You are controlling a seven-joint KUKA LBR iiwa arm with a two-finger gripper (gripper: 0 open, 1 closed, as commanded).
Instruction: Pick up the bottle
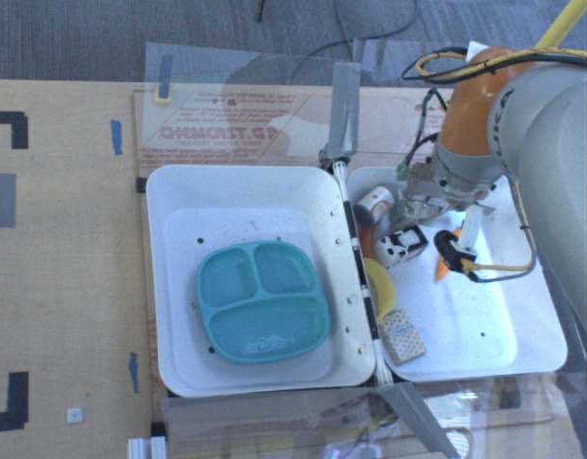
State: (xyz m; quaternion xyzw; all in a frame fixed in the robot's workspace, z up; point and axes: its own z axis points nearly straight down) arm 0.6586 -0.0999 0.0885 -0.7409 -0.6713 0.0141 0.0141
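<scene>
The arm reaches down into the right bin (485, 338), and its jaws (415, 220) hang low over the clutter near the divider; whether they are spread or pressed together I cannot tell, as the wrist hides them. The bottle (375, 200), I judge, is the small white cylinder lying just left of the jaws, close against the bin's wall. A black-and-white toy (402, 245) sits right under the jaws, a banana (380, 290) and a sponge (403, 337) further toward the near rim. The risk: closing on the toy instead, or knocking the bottle against the wall. Open room lies right of the jaws.
</scene>
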